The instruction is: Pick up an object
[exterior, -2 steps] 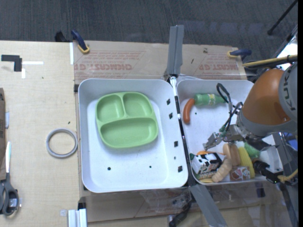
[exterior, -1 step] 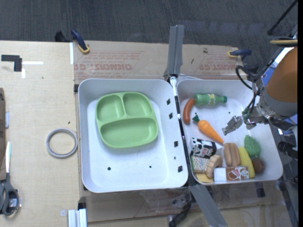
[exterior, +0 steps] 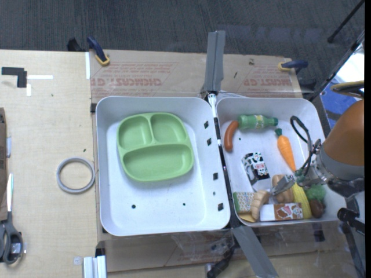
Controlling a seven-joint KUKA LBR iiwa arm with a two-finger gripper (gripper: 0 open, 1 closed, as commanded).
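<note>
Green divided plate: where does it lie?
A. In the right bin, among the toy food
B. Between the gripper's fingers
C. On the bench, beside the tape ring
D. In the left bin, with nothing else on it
D: the green divided plate lies flat inside the left bin, its compartments bare.

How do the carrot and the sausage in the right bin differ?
The carrot is orange with a green top and tapers to a point; the sausage is reddish with rounded ends. The carrot lies near the bin's right side, the sausage against the left wall of the right bin. Both are elongated toy foods lying flat.
</note>
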